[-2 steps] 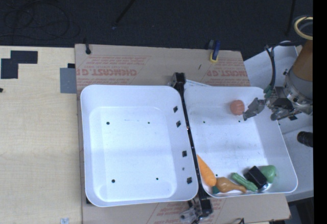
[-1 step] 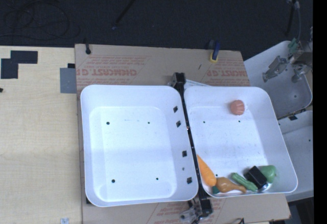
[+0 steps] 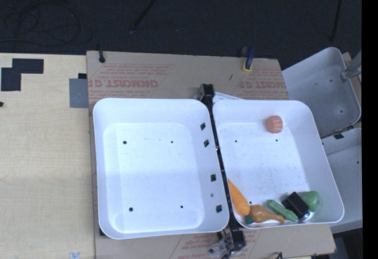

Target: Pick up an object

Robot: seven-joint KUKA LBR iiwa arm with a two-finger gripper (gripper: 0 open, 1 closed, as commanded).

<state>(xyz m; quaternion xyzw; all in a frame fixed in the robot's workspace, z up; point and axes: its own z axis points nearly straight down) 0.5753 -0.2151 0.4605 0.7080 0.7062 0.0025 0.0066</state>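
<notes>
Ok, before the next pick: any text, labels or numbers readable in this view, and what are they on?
"CHEMCREST .O.G", red print seen upside down, on the cardboard sheet behind the left bin; the reading is uncertain.
More red print on the cardboard behind the right bin, near the blue clip: too blurred to read.
Red print on the cardboard's front edge: too small to read.
No text can be made out on the toys.

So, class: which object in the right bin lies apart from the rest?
The pinkish ball, alone near the far edge; the others cluster in the near corner.
</notes>
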